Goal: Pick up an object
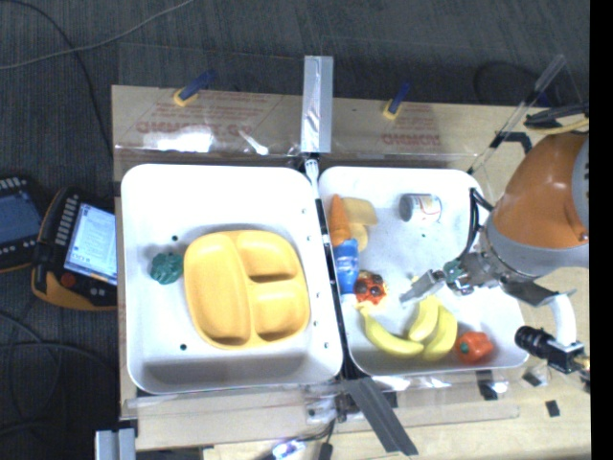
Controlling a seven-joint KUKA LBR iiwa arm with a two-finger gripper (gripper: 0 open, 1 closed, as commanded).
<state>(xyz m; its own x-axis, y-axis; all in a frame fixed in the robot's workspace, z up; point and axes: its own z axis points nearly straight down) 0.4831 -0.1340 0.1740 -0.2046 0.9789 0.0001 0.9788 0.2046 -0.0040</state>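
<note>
My gripper (418, 290) reaches into the right bin (450, 180) from the right and hangs just above the upper end of the yellow bananas (414, 333). No object shows in its grasp. To its left lies a small red and orange toy (370, 288). A blue bottle (346, 264) and an orange carrot (338, 220) lie along the bin's left wall. A pale yellow item (360, 213) sits beside the carrot. A grey can (419, 206) lies at the back. A red vegetable with a green stem (475, 346) rests at the front right.
The left bin (144, 257) holds a yellow divided plate (247, 287) and a small green object (166, 267). A raised divider (326, 286) separates the bins. A handheld pendant (81, 252) lies on the floor to the left. The orange arm (541, 209) overhangs the right bin's right edge.
</note>
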